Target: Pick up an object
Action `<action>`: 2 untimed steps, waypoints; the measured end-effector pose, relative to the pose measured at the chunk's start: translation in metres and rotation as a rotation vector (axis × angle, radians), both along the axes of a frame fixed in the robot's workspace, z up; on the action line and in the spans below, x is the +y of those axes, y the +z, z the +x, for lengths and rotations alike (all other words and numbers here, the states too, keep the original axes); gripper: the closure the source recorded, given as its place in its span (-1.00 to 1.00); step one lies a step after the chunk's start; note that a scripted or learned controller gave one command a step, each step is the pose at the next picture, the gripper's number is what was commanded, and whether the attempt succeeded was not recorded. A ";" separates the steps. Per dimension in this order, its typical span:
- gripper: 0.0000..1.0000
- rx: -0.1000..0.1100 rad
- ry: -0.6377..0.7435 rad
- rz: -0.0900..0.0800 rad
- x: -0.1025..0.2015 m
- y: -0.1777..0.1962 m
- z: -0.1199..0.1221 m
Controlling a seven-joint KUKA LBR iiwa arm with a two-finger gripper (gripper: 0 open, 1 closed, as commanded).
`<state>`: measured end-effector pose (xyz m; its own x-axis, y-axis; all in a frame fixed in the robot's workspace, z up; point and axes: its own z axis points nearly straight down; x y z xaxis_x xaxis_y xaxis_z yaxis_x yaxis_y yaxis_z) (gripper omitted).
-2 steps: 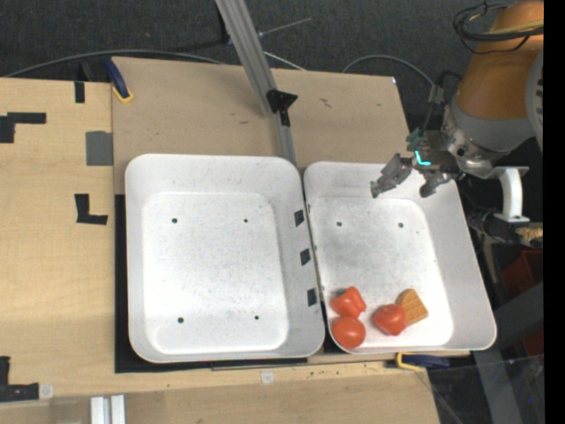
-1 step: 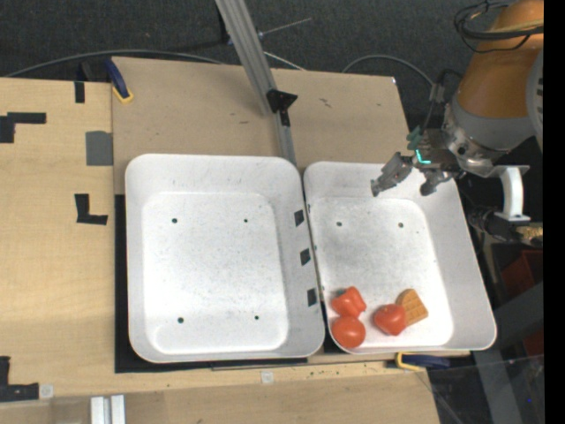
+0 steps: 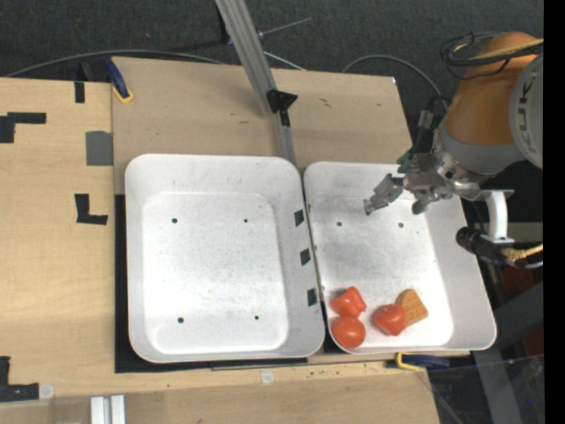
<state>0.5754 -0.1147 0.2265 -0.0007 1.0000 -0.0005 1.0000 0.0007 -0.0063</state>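
Note:
Three red tomato-like objects lie at the near end of the right bin (image 3: pixel 459 263): one (image 3: pixel 350 302) above another (image 3: pixel 349 331), and a third (image 3: pixel 389 319) just right of them. An orange-tan waffle-like piece (image 3: pixel 412 305) touches the third one. My gripper (image 3: pixel 396 202) hangs over the far part of the right bin, well away from these objects. Its two fingers are spread apart and nothing sits between them.
The left bin (image 3: pixel 212 254) adjoins the right one, with black clips along the shared rim. A slanted metal rod (image 3: pixel 256 60) crosses the bench behind the bins. The grey and orange arm (image 3: pixel 490 104) enters from the right, with cables beside it.

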 end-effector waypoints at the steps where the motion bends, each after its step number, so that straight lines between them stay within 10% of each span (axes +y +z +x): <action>1: -1.00 0.002 0.000 0.001 0.002 -0.064 -0.005; 2: -1.00 0.000 0.000 0.000 0.000 -0.113 0.002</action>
